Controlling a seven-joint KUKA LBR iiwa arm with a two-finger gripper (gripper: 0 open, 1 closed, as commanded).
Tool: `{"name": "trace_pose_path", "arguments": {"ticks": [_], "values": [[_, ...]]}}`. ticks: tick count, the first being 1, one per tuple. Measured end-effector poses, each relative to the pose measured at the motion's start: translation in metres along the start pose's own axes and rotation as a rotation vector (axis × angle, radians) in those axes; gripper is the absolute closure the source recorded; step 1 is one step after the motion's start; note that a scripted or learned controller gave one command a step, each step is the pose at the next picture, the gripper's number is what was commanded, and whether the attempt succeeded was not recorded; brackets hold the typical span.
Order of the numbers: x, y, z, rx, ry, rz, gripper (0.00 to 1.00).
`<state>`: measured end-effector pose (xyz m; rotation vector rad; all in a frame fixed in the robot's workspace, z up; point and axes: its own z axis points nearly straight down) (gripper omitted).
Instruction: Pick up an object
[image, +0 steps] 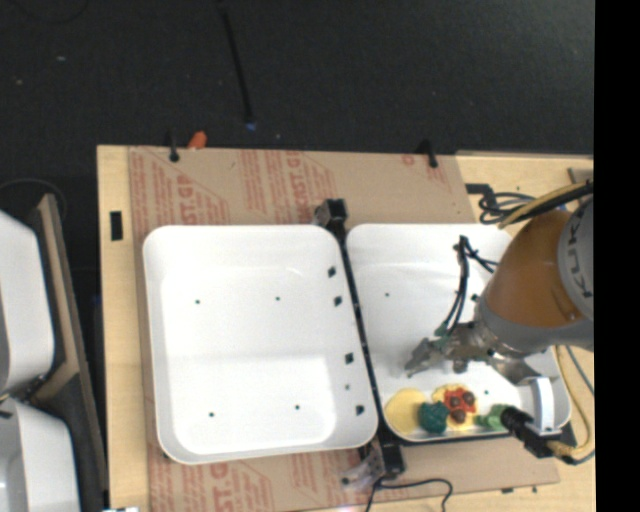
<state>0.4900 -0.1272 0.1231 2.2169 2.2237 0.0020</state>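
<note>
Objects (447, 407), a yellow, teal, red and green cluster, lie in the right bin (400, 260) just below the gripper (428, 356). Its fingers stand spread apart, holding nothing, above that pile.

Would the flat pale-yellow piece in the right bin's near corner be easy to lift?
Probably awkward: the flat pale-yellow piece lies low against the right white bin's floor, offering fingers little edge. It looks thin, so likely light. The teal lump touching it may shift too.
</note>
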Motion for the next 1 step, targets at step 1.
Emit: {"name": "trace_pose_path", "arguments": {"ticks": [1], "values": [[0.0009,0.0012,-0.0833,-0.007,-0.001,0.003,0.0]]}}
